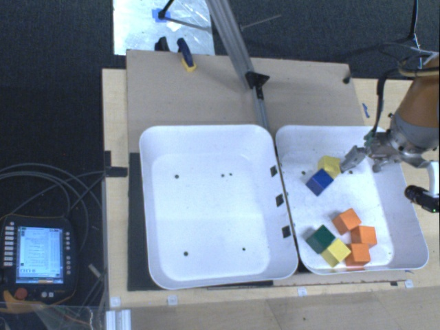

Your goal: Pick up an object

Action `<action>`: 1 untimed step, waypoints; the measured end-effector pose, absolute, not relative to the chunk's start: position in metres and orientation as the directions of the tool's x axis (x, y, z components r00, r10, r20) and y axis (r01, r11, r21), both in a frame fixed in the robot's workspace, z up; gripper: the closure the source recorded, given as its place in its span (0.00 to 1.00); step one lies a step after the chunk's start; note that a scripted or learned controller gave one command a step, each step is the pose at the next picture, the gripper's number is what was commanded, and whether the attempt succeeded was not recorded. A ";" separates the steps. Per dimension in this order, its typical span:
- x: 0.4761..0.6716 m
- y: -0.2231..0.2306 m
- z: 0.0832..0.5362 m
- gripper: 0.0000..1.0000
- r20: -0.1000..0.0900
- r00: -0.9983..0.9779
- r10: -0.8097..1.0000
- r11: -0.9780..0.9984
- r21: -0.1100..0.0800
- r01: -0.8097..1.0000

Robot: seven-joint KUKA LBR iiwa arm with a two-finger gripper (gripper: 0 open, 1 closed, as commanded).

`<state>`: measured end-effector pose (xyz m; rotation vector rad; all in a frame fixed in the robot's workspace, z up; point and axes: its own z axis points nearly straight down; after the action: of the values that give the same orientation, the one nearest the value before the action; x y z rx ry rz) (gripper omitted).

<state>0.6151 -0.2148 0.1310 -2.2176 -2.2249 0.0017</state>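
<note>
so the yellow block point(331, 165) and blue block point(320, 182) sit touching in the right bin point(405, 215), both turned cornerwise, blocky cubes with no real long axis. matte painted look, smooth white bin under them. the gripper point(359, 158) is just right of the yellow one, nothing between its fingers that i can see; can't tell how far apart they are. orange, green and yellow blocks point(347, 239) cluster near the front.

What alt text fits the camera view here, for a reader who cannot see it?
The gripper hovers in the right bin beside a yellow block and a blue block. Orange, green and yellow blocks cluster near the bin's front; the left bin sits alongside.
</note>
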 end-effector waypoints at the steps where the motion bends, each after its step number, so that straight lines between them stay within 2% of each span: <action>1: 0.617 -0.216 0.145 1.00 -0.002 -0.005 1.000 0.005 0.006 1.000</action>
<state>0.6167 -0.2155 0.1452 -2.2200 -2.2308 -0.0034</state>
